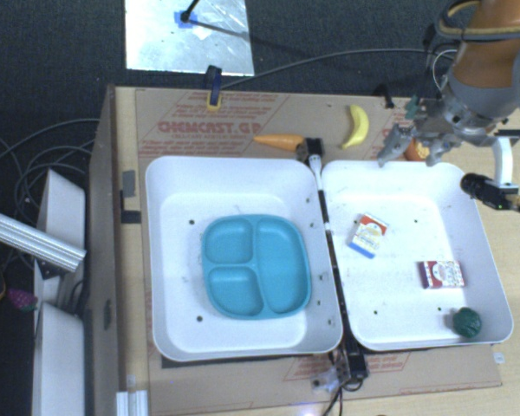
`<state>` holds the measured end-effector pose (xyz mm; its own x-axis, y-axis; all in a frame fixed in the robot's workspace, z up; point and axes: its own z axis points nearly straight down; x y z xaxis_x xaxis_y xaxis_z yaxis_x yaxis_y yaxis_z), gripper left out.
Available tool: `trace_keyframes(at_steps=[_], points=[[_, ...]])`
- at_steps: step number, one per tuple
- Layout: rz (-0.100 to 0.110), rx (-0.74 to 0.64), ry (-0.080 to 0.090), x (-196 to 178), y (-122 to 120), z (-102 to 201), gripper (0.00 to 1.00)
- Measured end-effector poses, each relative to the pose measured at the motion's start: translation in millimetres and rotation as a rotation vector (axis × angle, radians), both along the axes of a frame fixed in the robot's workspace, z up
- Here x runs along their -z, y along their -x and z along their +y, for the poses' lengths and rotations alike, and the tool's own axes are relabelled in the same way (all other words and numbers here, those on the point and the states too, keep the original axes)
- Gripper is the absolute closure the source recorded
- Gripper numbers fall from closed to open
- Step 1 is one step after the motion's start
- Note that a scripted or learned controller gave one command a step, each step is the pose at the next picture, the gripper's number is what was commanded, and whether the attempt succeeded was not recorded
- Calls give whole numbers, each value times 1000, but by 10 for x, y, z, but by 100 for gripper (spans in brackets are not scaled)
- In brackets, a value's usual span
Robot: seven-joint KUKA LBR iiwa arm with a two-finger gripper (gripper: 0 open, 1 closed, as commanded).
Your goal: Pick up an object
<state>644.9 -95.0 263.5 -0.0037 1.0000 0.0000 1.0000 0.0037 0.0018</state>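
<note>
Overhead, the arm's gripper hovers with fingers spread and nothing between them, above the far rim of the right bin, beside an orange object on the bench. Inside that bin lie a small white, red and blue carton, a maroon-and-white pack and a dark green ball in the near corner.

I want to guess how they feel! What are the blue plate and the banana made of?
The blue plate looks like smooth, hard plastic: one even colour, moulded compartments, soft sheen. The banana is probably a plastic toy, judging by its flat, unblemished yellow, though a real one can't be ruled out at this size.
</note>
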Motion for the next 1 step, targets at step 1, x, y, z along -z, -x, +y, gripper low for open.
trace_keyframes(at_steps=[1], points=[[4,3,0,1619,-31,-165,0]])
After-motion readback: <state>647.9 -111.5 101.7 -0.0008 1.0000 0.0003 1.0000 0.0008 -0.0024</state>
